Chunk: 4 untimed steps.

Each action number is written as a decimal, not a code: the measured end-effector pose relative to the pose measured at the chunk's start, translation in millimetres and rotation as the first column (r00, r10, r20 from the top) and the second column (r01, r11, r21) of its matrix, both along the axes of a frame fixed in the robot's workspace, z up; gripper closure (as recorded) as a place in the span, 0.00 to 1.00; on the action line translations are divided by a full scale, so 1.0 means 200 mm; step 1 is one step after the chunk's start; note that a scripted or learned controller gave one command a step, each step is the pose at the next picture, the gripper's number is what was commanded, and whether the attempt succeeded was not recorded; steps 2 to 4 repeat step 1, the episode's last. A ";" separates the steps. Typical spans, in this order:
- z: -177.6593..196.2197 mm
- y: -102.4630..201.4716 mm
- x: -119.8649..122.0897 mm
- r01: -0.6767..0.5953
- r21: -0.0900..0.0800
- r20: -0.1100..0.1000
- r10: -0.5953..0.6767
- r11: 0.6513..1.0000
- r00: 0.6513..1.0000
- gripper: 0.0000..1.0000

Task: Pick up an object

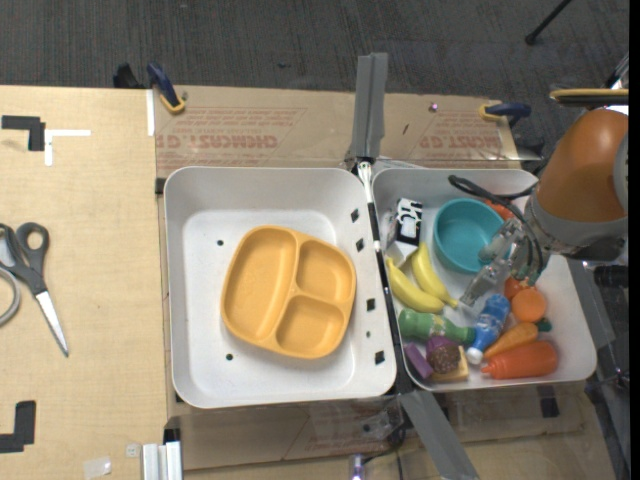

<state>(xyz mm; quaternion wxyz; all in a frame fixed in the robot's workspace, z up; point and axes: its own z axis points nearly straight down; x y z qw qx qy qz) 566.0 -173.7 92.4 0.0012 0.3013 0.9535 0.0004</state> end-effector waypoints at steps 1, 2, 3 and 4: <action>0.06 0.02 0.01 -0.006 0.004 0.003 0.006 1.000 1.000 1.00; 0.06 0.02 0.01 -0.006 0.004 0.003 0.006 1.000 1.000 1.00; 0.06 0.02 0.01 -0.006 0.004 0.003 0.006 1.000 1.000 1.00; 0.06 0.02 0.01 -0.006 0.004 0.003 0.006 1.000 1.000 1.00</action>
